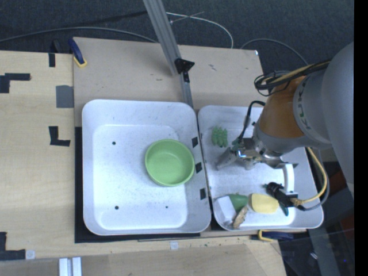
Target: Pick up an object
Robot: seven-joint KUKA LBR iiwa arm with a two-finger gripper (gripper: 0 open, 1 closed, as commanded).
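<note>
In the arm-side bin (pixel 229 117), the gripper (pixel 224 160) hangs near a green lump (pixel 219 135) — its spread unclear.

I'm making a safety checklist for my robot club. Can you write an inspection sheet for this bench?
Surface: wooden bench bearing a left bin and a right bin, both white.
Job's things: green bowl in the left bin; in the right bin, a green bumpy piece, a dark green piece, a yellow piece and a tan stick.
Clutter: blue and yellow clamp; black tape marks on the bench.
Grippers: gripper over the right bin, near the green bumpy piece; its grip cannot be told.
Cables: thin pale cable on the floor; dark cables on the arm.
Surroundings: dark floor; grey pole slanting over the bench.
</note>
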